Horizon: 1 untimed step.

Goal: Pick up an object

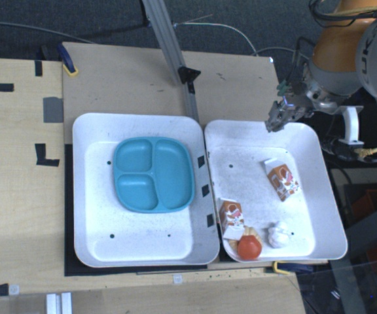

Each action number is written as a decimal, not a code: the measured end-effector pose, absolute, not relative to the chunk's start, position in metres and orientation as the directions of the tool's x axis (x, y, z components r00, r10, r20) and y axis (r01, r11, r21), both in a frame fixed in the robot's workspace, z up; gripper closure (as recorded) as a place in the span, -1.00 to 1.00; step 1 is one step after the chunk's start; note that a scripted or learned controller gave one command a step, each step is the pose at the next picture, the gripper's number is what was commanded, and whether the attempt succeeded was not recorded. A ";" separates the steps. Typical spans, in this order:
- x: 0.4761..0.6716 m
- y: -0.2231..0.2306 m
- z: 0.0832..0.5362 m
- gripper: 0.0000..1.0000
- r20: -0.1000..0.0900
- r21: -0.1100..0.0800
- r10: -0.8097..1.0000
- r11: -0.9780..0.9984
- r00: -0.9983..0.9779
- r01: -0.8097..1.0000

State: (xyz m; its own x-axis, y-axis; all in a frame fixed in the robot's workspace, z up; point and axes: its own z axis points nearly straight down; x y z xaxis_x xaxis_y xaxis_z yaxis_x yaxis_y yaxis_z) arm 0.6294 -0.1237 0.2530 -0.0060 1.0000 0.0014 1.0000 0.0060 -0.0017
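Note:
My gripper [275, 122] hangs over the far rim of the right bin [319, 169], near its back right corner, pointing down. Nothing shows between its fingers. In the right bin lie a small red-and-white packet [281, 179] towards the right, another red-and-white packet [232, 216] near the front left, a red tomato-like ball [249, 247] at the front edge, and a small white object [278, 235] beside it. All of these lie well in front of the gripper.
The left bin [90, 175] holds a blue divided plate [154, 174]. A grey metal post [169, 38] slants up behind the bins. Cables run behind the right bin. Bare cardboard bench lies left and behind.

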 end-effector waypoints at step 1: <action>0.625 -0.079 0.248 1.00 0.001 -0.002 1.000 0.005 -0.005 1.000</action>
